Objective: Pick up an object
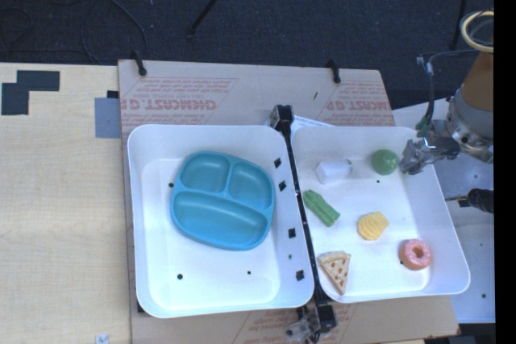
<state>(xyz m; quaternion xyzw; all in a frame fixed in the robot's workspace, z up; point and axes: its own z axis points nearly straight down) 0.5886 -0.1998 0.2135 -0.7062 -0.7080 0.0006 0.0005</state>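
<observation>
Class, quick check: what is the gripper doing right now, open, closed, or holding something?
Gripper: at the right bin's far edge beside the green ball; open or closed cannot be told.

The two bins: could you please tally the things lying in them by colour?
Blue: 1, divided plate
Green: 2, ball, long piece
White: 1, cup
Yellow: 1, ridged piece
Pink: 1, donut
Tan: 1, pizza slice
Total: 7

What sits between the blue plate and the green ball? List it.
In the camera view, between the blue plate and the green ball come the divider where the two bins meet, then a small white cup lying on its side.
</observation>
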